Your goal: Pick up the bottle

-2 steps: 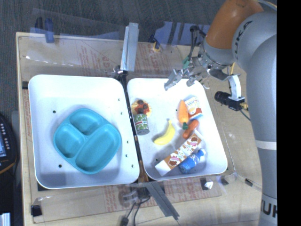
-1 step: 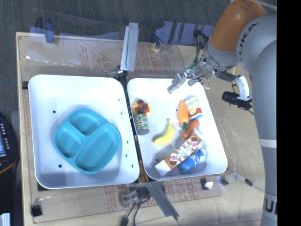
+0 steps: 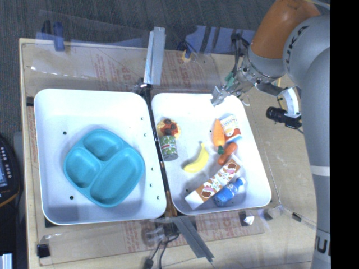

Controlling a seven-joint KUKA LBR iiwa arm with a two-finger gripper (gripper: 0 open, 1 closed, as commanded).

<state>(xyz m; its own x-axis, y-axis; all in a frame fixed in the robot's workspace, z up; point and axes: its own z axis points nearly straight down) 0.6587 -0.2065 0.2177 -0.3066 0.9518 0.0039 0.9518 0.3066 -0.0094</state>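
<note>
A small blue bottle (image 3: 229, 193) lies on its side in the front right corner of the right bin (image 3: 185, 106), beside a printed carton (image 3: 216, 182). A white bottle-like container with a red label (image 3: 229, 125) lies near the bin's right wall. My gripper (image 3: 219, 96) hangs over the far edge of the right bin, well behind both and touching neither. Nothing shows between its tips.
The right bin also holds a carrot (image 3: 217, 133), a banana (image 3: 197, 160), a small green can (image 3: 168, 147) and a dark red fruit piece (image 3: 168, 128). A blue divided plate (image 3: 104, 167) lies in the left bin (image 3: 56, 111). A metal divider (image 3: 152, 58) stands behind the bins.
</note>
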